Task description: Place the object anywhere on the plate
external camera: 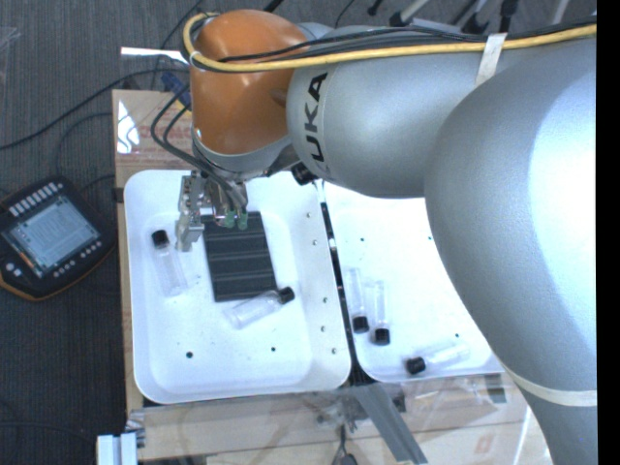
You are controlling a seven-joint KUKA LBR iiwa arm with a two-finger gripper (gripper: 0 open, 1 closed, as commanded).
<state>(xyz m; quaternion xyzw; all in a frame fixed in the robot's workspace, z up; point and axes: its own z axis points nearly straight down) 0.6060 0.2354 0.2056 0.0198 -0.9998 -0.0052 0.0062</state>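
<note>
A dark ribbed plate [240,263] lies flat in the left bin [165,366]. My gripper [206,225] hangs under the orange wrist band, over the plate's upper left corner. It is open, and I see nothing between its fingers. A clear vial with a black cap [167,260] lies just left of the gripper on the bin floor. Another capped clear vial [257,306] lies along the plate's lower edge, its cap toward the right. Whether it rests on the plate or just beside it I cannot tell.
The right bin [407,260] holds two upright-looking capped vials [368,310] near its left wall and a third vial [436,358] lying near the front. The arm's large grey body covers the right bin's far side. A teach pendant [48,235] sits left of the bench.
</note>
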